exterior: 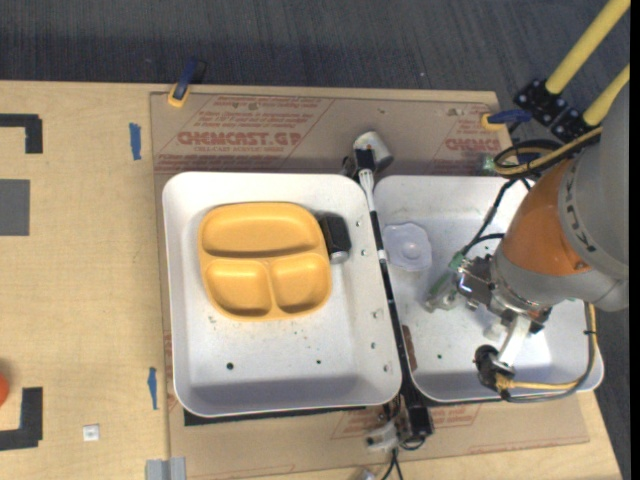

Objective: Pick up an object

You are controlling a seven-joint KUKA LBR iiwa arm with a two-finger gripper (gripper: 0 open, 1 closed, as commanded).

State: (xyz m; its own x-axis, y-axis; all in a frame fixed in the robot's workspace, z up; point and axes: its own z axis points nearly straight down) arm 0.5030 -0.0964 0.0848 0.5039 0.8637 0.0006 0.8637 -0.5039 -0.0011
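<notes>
Clear lid (408, 246) at 10 o'clock of gripper (447, 290) looks light, thin, slippery: pinch its rim; gripper state can't tell.

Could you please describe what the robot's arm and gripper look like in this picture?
The arm is a thick, rounded grey body with a broad orange band above the wrist. Below that sits a metallic silver wrist assembly with small fittings. Black cables loop along the arm, and a yellow-tipped cable trails beneath. The gripper looks like small grey metal parts.
</notes>
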